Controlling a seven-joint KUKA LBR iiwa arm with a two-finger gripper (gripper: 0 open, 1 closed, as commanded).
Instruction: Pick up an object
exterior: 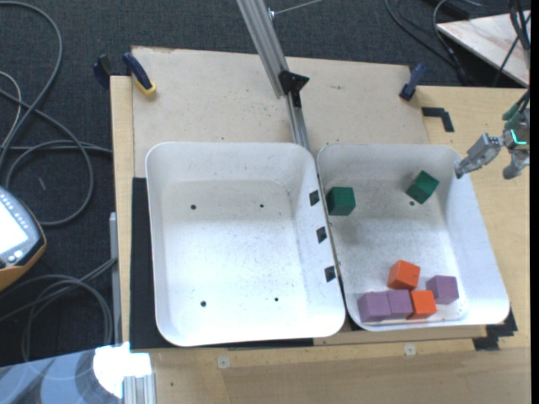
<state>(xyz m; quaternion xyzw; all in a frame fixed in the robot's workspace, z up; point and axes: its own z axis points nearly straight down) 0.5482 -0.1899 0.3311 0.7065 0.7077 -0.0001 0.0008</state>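
The right bin holds several small blocks. Two green cubes lie in its far half, one by the left wall and one nearer the right wall. At the near end sit two orange cubes, a purple cube and a longer purple block, all close together. My gripper hangs at the right edge of the view, above the bin's far right rim and just right of the second green cube. Its fingers are spread open with nothing between them.
The left bin stands beside the right one, with their walls touching in the middle. A slanted metal rail rises from the bench behind the bins. Blue clamps sit at the board's far corners.
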